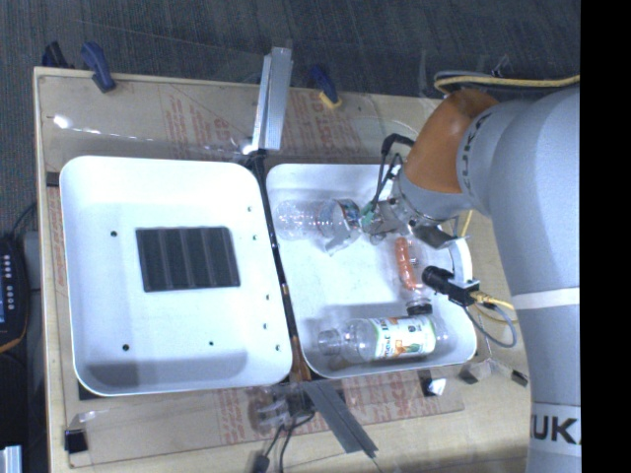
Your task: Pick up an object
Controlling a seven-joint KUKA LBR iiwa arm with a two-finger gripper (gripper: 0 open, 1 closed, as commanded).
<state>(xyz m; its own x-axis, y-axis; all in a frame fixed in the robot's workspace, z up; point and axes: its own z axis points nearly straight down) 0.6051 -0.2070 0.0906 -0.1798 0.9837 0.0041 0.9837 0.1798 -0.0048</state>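
Fixed overhead camera, slanted down on bins (pixel 258 264) (both).

Right bin crowded, left bin open

Left bin (pixel 89 264) offers free floor around its dark grate (pixel 187 258). Right bin (pixel 325 294): clear bottle (pixel 314 218) at top, labelled bottle (pixel 389 339) along bottom, orange tube (pixel 404 262) near right wall; arm (pixel 513 175) overhangs that side.

"UK" on the arm (pixel 537 264)

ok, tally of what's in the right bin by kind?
Clear plastic bottles: 2, one without a label, one with a label
Orange tube-like item: 1
Total: 3
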